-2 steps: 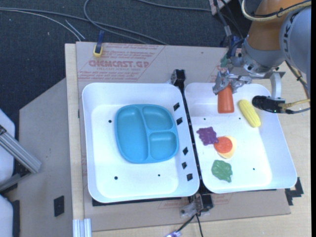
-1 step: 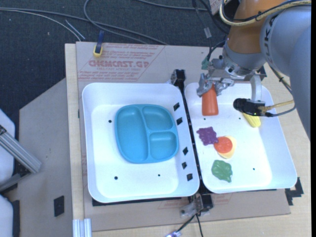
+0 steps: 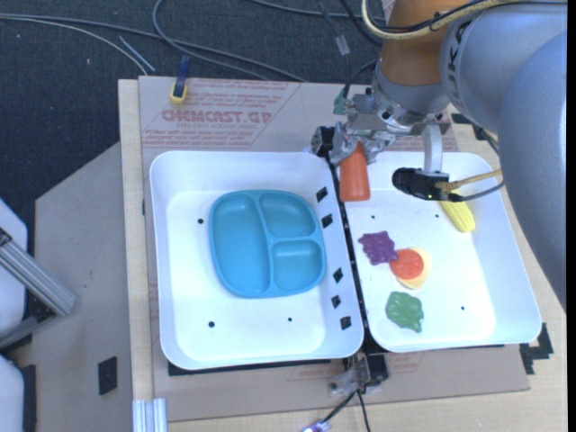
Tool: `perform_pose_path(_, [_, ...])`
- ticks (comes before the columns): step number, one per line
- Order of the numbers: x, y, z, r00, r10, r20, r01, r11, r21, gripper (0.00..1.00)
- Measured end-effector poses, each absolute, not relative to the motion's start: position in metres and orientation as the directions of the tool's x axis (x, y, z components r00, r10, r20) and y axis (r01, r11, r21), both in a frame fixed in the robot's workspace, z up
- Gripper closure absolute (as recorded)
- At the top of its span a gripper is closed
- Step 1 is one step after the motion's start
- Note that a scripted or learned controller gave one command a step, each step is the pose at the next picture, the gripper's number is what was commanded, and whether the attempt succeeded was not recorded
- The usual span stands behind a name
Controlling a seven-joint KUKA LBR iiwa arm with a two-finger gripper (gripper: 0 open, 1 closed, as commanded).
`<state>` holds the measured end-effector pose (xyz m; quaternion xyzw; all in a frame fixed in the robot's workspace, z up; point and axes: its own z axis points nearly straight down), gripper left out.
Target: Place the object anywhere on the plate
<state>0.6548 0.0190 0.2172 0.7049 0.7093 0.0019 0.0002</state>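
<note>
The gripper [image 3: 354,151] is hanging over the right bin's [image 3: 477,318] near-left corner, its fingers seemingly gripping the orange carrot-shaped plastic toy's [image 3: 355,180] top; light, stiff, slippery, it's dangling beside the blue sectioned plate [image 3: 266,241].

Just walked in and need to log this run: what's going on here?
The arm's claw is over the divider between the two bins, with an orange carrot between its fingers. The blue plate sits in the left bin, nothing on it yet. Grapes, a tomato, a green piece and corn lie in the right bin.
</note>
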Motion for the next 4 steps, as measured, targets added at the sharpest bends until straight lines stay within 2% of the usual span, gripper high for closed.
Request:
perform_pose_path(1, [0.656,0.070,0.230,-0.006,1.000,0.002,1.000,0.006,0.002,1.00])
perform_pose_path(2, [0.647,0.117,0.223,-0.005,1.000,0.002,1.000,0.005,-0.004,1.00])
perform_pose_path(3, [0.656,0.168,0.218,-0.004,1.000,0.002,1.000,0.004,0.002,1.00])
perform_pose_path(4, [0.656,0.166,0.218,-0.002,1.000,0.001,1.000,0.002,0.001,0.00])
